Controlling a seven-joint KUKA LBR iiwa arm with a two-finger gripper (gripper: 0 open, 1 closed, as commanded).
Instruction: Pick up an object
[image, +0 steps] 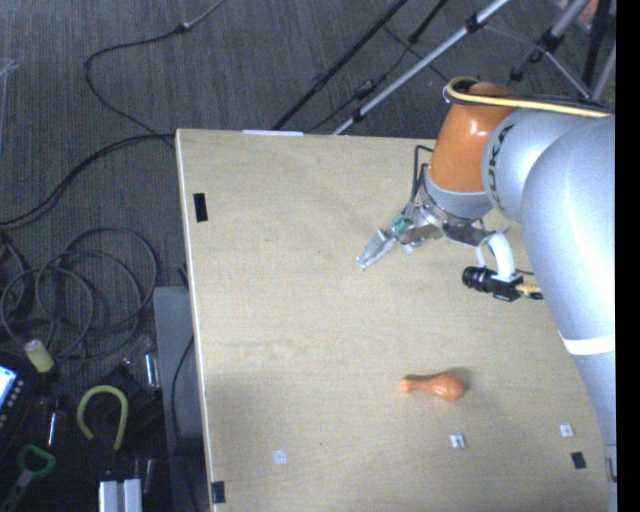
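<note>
The gripper hangs above the bare wooden bench top, pointing left and downward; whether its fingers are open or shut cannot be told, and nothing shows between them. The one object, an orange pear-shaped toy, lies on its side well apart, nearer the front of the bench. Judged step: approach, grasp not yet made. The next move calls for travel over the toy, then descent across its body

cables on carpet | tripod legs | green hook
</note>
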